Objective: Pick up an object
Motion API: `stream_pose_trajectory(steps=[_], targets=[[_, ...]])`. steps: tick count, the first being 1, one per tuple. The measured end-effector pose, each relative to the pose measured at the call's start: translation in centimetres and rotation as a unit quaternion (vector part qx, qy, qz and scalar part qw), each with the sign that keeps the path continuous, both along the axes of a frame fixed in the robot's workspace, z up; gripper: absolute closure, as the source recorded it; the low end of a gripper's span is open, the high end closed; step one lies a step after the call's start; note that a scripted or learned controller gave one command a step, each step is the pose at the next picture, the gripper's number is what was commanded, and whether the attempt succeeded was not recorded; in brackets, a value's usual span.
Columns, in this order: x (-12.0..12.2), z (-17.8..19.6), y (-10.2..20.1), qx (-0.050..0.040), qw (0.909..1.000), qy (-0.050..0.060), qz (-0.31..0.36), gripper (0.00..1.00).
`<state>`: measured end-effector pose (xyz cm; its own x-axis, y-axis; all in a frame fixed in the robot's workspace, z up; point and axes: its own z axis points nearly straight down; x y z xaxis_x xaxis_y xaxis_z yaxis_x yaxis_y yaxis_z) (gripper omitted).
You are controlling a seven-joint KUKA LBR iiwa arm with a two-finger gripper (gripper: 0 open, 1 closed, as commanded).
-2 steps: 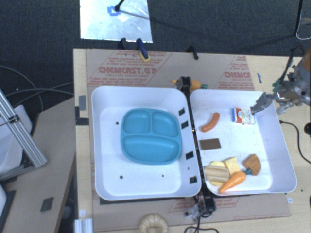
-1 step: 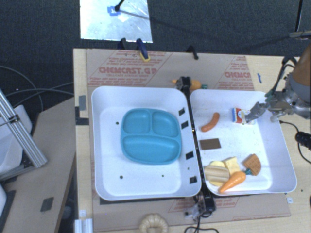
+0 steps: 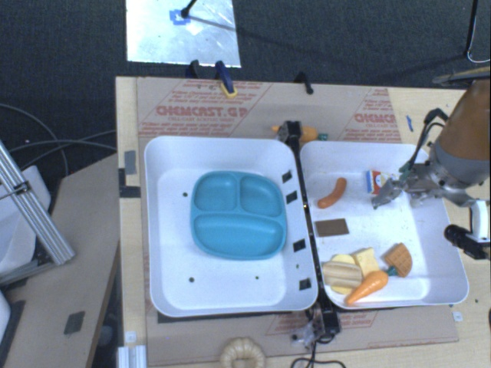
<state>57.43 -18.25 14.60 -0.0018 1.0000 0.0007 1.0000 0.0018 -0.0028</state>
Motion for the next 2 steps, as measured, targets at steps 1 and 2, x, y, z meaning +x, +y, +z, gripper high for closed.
stream_pose_trajectory(steps=[1,2], targets=[[-0.3,-4.4,-0.6,-0.0002,1.0,0.0,0.0,0.0],[-0.2,-6.2,-0.5,-0.0005,1.0,-0.001,0.0,0.0]])
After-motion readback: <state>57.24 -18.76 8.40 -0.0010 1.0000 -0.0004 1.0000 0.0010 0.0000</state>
